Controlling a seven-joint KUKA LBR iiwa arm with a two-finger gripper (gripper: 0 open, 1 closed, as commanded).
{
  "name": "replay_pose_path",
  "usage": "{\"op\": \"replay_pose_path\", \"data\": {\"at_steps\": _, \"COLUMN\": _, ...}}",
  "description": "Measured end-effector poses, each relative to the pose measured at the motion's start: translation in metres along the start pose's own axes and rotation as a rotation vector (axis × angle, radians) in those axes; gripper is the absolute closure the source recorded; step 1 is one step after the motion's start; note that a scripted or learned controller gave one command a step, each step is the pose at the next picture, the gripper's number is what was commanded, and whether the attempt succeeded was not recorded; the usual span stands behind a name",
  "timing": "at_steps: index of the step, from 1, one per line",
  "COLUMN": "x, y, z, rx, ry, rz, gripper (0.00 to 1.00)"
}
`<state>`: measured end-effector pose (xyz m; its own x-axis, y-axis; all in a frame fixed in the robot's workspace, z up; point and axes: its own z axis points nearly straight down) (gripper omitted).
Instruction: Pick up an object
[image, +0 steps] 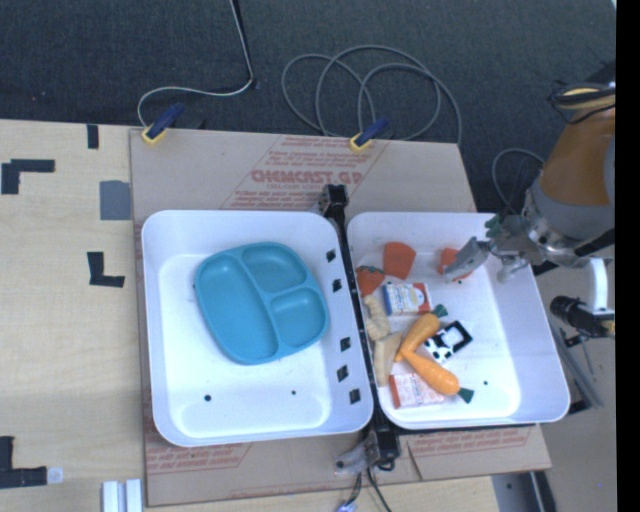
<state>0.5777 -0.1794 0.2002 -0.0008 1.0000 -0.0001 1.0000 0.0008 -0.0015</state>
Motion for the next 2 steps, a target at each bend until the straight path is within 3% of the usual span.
{"op": "replay_pose_path", "data": {"at_steps": 1, "x": 0.009, "y": 0.052, "z": 0.097, "rx": -0.019, "ry": -0.007, "rz": -0.001, "gripper": 0.0}}
{"op": "replay_pose_path", "data": {"at_steps": 2, "x": 0.045, "y": 0.018, "z": 0.108, "rx": -0.022, "ry": -0.005, "rz": 0.002, "gripper": 0.0}}
